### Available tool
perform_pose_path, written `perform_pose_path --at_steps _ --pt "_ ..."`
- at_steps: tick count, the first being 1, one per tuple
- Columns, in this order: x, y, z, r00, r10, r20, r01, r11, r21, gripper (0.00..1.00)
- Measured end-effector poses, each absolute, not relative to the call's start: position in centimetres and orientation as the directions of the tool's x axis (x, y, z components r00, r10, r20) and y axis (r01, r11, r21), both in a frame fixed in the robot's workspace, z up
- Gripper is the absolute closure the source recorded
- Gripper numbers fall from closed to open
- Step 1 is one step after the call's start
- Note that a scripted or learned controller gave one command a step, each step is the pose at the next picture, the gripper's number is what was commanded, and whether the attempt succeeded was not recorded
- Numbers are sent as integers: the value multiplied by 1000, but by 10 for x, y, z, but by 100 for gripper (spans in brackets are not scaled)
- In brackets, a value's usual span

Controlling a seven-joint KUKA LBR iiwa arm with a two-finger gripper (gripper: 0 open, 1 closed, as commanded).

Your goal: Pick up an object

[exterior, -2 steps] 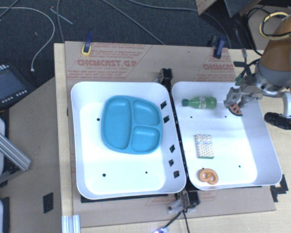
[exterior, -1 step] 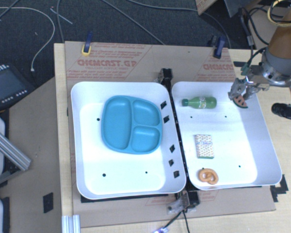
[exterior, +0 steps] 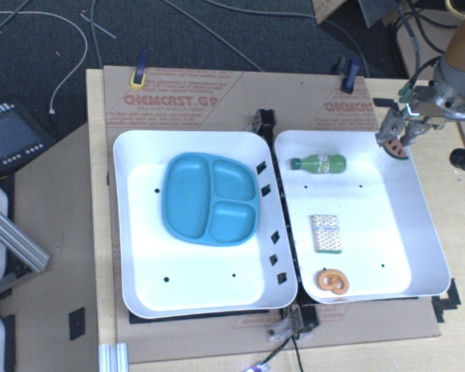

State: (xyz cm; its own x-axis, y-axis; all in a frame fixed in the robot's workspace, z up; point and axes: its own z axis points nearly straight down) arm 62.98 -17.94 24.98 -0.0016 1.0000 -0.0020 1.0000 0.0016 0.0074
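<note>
Over the far right corner of the right bin (exterior: 418, 208) hangs the gripper (exterior: 394, 139); whether its fingers are wide or narrow, I cannot tell. Inside that bin lie a green bottle (exterior: 318, 163), a small packet (exterior: 326, 233) and a pretzel (exterior: 333, 281), well apart. A blue divided plate (exterior: 211, 199) sits in the left bin (exterior: 139, 270)

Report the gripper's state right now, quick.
Gripper: cannot be told; it hangs over the right bin's far right corner, nothing seen in it.
</note>
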Motion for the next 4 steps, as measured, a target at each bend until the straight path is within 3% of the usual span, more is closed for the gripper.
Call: perform_pose_path --at_steps 1,4 --pt "612 -120 253 -6 1000 3 1000 6 -2 100" --pt "568 48 248 -6 1000 3 1000 6 -3 100"
